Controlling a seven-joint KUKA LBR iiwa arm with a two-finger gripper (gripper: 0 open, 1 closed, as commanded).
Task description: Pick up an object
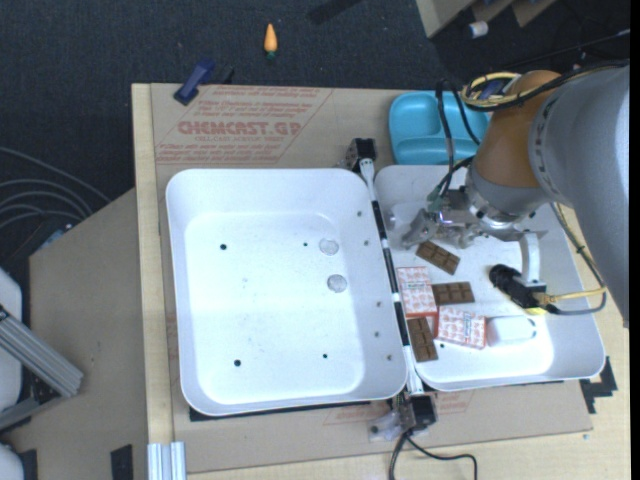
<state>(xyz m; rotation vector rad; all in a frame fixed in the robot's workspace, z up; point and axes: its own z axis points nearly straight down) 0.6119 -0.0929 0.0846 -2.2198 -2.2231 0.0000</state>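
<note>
The left bin is lying open to me, while chocolate bars and cards are crowding the right bin beneath my arm.

We see a robotics lab: a board-topped desk, two white bins, loose cables, dark carpet.

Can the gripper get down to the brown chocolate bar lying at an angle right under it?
Probably yes: the gripper hangs just above the brown chocolate bar, whose top is uncovered, and its neighbours lie apart from it.
</note>
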